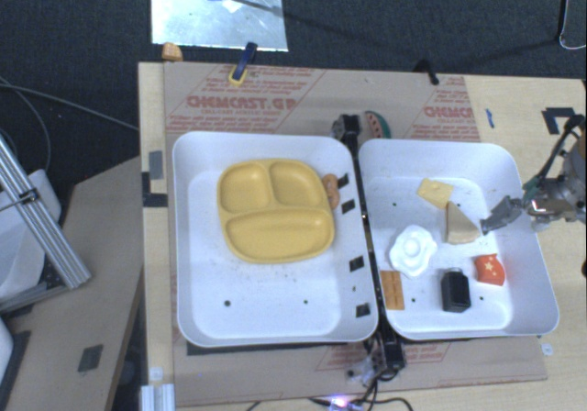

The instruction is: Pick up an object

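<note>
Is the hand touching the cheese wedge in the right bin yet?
Cannot tell. In the camera view the hand sits right at the cheese wedge's edge, with no clear gap or contact visible between them from this slanted angle.

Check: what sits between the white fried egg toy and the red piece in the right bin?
Camera view: the black block sits slightly below the line from the fried egg to the red piece; otherwise bare bin floor.

arm — enters from right edge | tool [500, 215] — low, angled leftward
</note>
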### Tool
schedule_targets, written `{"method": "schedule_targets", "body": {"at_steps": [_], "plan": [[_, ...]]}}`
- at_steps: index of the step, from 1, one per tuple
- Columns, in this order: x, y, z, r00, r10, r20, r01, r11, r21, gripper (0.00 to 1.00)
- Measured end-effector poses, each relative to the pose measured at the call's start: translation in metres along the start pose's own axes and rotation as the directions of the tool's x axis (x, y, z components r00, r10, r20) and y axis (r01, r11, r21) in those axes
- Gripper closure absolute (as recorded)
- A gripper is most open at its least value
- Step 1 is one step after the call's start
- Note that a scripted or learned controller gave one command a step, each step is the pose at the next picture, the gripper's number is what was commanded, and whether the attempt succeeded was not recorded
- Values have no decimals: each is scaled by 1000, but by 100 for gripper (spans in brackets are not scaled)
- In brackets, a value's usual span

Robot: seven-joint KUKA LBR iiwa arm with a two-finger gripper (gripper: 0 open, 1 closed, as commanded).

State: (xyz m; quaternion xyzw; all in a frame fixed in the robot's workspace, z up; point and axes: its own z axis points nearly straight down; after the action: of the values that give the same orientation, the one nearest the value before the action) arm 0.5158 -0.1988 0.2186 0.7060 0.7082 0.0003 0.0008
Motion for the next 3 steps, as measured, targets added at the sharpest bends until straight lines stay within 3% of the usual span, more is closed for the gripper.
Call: {"method": "schedule_targets", "body": {"at_steps": [1, 2, 3], "plan": [[-7, -34, 134, 1000, 4, -5, -4, 1000, 14, 0], [55, 25, 134, 1000, -8, -3, 8, 1000, -4, 0], [-12, -33, 134, 1000, 10, 1, -10, 1000, 4, 0]]}}
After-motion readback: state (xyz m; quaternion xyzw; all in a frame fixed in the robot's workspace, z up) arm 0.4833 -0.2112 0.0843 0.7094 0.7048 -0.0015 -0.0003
